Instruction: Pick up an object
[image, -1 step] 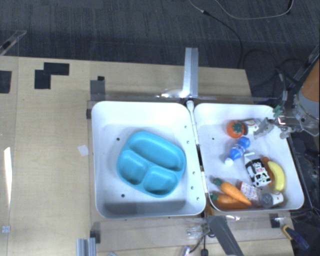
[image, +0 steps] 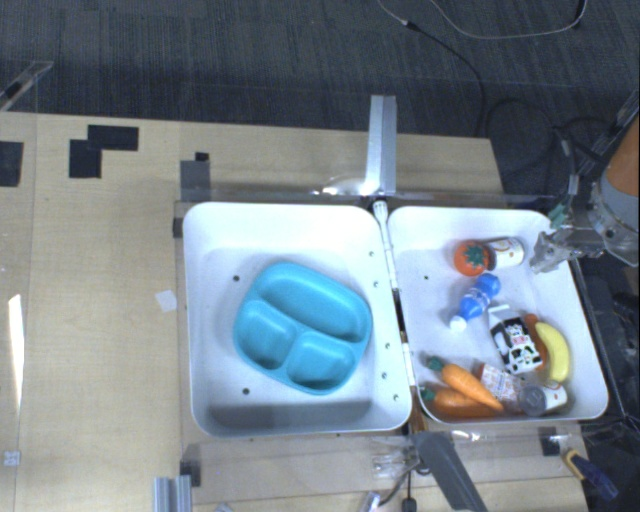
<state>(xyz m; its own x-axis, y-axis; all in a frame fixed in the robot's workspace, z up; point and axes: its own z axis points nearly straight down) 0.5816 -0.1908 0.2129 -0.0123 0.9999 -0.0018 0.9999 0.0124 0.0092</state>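
Observation:
The right bin (image: 588, 330) holds several small items. An orange round toy (image: 471, 258) lies beside a small white bottle (image: 507, 252) near the back. A blue bottle (image: 476, 297) lies in the middle. Toward the front are a black-and-white cow-patterned box (image: 515, 345), a yellow banana (image: 554, 351), two carrots (image: 468, 380) and a grey-capped jar (image: 536, 400). My gripper (image: 556, 247) hangs at the bin's back right corner, just right of the white bottle and apart from it. Nothing shows in its grasp.
The left bin (image: 210, 300) bears a blue divided plate (image: 302, 326). A metal post (image: 382, 145) stands behind the divider between the bins. The grey arm (image: 615, 195) comes in over the right bin's right rim. Cables lie on the dark floor behind.

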